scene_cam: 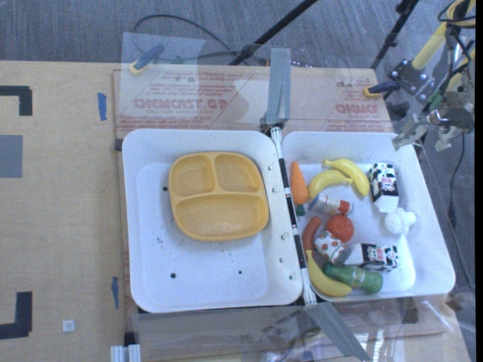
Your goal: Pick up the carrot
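The carrot [299, 183] lies in the right bin [430, 202], tight against the wall that the two bins share. It points up and down the picture, with its thin end toward the far side. It is near the top of the pile, so nothing lies on it. That makes it easy to reach from above, but the wall right beside it leaves little room for a finger on that side.

Just to its right are two bananas [341, 176], curved and lying close together. Below the carrot sit a small bottle [332, 203], a red tomato [341, 228] and a green cucumber [355, 277]. A third banana [323, 276] curls along the near wall. Two little milk cartons [383, 184] with cow spots are farther right. The toys are all crowded in this one bin, likely because it is the bin to pick from.

The left bin [143, 225] holds a yellow plate [219, 196] with three parts, and nothing is on the plate.

The gripper [423, 123] hangs at the far right corner of the right bin, well apart from the carrot. It is small and mixed up with cables there, so I cannot tell if it is spread apart or pressed together. Nothing seems to be in it. The pick has not started yet. The arm would need to move across the bin, over the bananas, to get above the carrot.
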Robot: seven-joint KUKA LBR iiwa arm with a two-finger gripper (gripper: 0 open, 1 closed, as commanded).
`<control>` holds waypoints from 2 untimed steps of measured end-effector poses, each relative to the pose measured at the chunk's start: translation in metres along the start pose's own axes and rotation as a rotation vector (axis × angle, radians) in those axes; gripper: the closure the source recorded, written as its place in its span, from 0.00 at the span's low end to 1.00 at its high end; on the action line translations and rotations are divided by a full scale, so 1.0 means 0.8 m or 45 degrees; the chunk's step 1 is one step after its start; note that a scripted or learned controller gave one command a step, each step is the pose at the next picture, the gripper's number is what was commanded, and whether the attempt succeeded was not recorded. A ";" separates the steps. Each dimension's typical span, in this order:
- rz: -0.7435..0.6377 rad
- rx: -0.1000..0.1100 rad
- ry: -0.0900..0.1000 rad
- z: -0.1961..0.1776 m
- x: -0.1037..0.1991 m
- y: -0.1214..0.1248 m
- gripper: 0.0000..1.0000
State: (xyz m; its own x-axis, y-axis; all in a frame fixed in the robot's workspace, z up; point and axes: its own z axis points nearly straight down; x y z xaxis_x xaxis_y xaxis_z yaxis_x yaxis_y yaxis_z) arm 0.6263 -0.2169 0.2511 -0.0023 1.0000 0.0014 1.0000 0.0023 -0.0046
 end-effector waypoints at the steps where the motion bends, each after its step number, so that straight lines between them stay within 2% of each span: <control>1: -0.510 -0.003 -0.001 0.109 -0.007 0.052 0.00; 2: -0.394 -0.005 -0.002 0.189 0.020 -0.071 0.00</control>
State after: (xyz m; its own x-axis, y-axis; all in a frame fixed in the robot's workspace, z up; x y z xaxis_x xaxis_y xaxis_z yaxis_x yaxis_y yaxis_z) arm 0.5687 -0.2006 0.1000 -0.3069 0.9517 0.0006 0.9517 0.3069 -0.0003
